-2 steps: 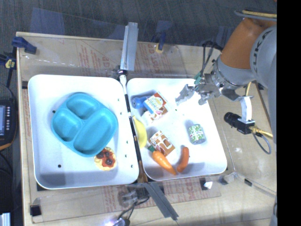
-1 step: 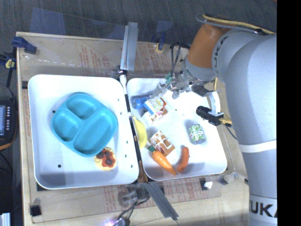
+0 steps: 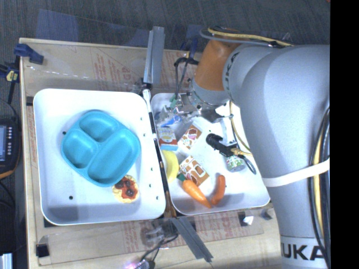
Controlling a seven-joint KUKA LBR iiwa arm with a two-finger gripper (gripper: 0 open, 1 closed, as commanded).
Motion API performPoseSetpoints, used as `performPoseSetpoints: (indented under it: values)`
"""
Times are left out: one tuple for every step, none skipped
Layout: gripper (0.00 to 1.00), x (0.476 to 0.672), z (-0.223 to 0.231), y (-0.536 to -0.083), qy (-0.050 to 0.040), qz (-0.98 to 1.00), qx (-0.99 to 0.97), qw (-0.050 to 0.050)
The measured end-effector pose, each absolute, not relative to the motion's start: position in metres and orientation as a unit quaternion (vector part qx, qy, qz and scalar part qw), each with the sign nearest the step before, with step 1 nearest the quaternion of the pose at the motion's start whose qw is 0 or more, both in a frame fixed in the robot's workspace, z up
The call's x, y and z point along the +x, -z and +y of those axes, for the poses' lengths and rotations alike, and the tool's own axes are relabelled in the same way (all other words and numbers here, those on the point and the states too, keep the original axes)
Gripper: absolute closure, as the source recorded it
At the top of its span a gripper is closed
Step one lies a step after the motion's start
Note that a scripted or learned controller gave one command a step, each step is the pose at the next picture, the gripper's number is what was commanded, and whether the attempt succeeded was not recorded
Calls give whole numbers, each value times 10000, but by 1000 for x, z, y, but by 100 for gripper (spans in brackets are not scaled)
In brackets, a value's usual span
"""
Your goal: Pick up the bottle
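I saw the arm (image 3: 269, 94) reaching over the right bin (image 3: 255, 198), with the tool (image 3: 178, 106) low at its far left corner. I could not tell its state. The bottle (image 3: 167, 132) lay just below the tool, against the bin's left wall. A blue tray (image 3: 100, 146) sat in the left bin (image 3: 50, 195).

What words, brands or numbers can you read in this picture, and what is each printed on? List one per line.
"UKA": white letters, cut off at the frame edge, on the grey arm base.
Faint red print on the bench top: too blurred to read.
Cartons in the right bin: print too small to read.
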State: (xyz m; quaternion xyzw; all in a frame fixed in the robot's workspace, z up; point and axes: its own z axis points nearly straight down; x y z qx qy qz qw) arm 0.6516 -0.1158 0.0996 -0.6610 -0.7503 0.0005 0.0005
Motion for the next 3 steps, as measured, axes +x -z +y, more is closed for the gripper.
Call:
performPoseSetpoints:
  values:
    - [100, 649, -115, -107, -38, -7510, -6603, 62]
    - [100, 657, -70, -193, 1, -7650, -6441, 4]
    - [100, 627, -130, -168, -9, -8446, -5355, 18]
